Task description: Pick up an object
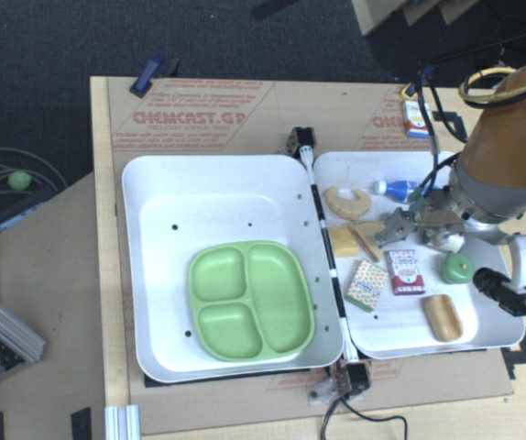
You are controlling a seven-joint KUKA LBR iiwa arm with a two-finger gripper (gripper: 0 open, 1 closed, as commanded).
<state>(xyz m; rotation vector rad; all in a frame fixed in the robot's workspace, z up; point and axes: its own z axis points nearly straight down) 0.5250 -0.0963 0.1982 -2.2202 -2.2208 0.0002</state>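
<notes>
Gripper (399, 227) low over the right bin (510, 337), just up-view of the red-and-white packet (406, 271). Apart or together: cannot tell, with grey metal bunched against the white floor. Grey arm with orange band (510, 126) up-view and right of the packet.

Packet flat on the bin floor near the middle, seemingly clear of the gripper, though hard to judge at this slant.

Just left of the packet, a yellow-and-white checked packet (366, 284), tilted. Up-view and left of the packet, a yellow block (341, 241) against the bin's left wall, with a thin brown stick (366, 243) slanting beside it. Right of the packet, a green rounded thing (457, 268). Down-view and right of the packet, a brown loaf-shaped piece (443, 317) near the front wall.

Farther up-view of the packet, beyond the gripper, a tan round thing (347, 202) and a blue-and-white bottle (393, 189) lying on its side.

Well left of the packet, across the divide, the left bin (153, 191) with a green divided plate (249, 299) on its floor.
</notes>
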